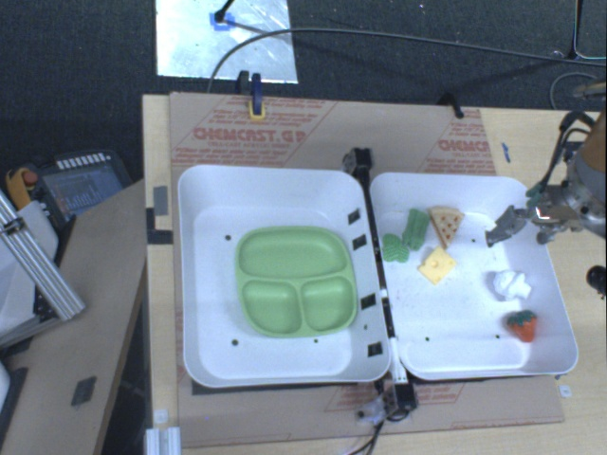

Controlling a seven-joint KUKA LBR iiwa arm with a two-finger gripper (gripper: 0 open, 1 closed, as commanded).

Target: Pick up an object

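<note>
The gripper [512, 222] hovered at the right bin's [474, 363] far edge; whether it was clenched could not be told. Nearby lay a yellow cheese wedge [436, 266].

A single fixed camera is looking down from above the bench at a slant, standing far enough back to be taking in both shallow white plastic bins [285, 183] side by side near the middle of the view. The brown cardboard sheet [285, 126] beneath them is lying toward the top, dark carpet is showing beyond it, and the grey robot arm [583, 192] is entering from the right edge.
</note>
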